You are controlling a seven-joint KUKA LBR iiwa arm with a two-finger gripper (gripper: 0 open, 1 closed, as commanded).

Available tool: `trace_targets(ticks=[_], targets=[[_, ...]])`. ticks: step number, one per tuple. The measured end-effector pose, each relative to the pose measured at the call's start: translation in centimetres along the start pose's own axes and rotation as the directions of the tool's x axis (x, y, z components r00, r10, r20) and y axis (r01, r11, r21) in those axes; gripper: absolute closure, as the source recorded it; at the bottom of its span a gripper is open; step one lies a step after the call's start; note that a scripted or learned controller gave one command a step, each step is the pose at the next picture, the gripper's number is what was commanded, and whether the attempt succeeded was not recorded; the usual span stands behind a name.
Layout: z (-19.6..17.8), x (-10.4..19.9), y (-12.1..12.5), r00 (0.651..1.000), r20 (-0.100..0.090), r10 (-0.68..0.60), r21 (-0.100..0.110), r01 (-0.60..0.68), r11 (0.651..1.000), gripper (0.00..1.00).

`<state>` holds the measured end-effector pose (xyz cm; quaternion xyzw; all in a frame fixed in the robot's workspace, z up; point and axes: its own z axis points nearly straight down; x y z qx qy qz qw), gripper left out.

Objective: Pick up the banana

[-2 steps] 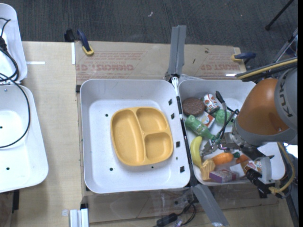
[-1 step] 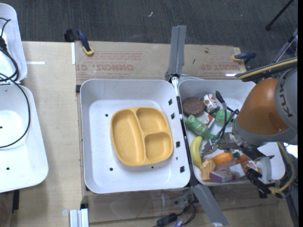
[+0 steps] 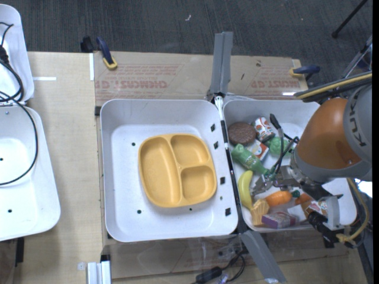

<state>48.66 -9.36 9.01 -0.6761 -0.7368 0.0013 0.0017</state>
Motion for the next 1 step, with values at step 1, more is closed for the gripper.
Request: trace_targets(ticks=[1], targets=[[-0.75, -0.05, -0.01, 1.0, -0.001, 0.004, 0.003, -0.004, 1.0, 1.0]])
